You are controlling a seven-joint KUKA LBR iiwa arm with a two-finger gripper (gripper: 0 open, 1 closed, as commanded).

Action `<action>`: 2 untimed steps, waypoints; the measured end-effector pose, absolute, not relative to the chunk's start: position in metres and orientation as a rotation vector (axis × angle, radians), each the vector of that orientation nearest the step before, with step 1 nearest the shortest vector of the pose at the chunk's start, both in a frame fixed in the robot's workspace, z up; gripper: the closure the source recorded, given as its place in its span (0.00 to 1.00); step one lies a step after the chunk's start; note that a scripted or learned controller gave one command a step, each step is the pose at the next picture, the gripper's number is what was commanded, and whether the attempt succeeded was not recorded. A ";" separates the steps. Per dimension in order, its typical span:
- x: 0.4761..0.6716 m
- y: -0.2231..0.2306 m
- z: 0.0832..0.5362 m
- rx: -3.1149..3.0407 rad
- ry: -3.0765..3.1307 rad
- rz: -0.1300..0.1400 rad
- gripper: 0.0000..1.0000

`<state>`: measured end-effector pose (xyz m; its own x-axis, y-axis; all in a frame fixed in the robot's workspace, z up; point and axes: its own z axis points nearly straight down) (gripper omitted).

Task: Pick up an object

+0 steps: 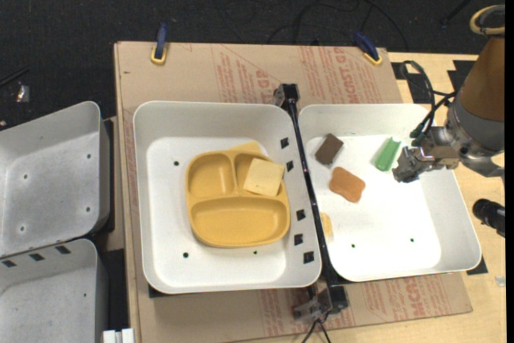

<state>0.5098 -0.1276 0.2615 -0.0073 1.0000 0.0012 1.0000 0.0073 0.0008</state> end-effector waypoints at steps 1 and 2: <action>0.512 -0.084 0.257 -2.213 -2.229 -0.002 1.00; 0.515 -0.032 0.259 -2.211 -2.231 -0.002 1.00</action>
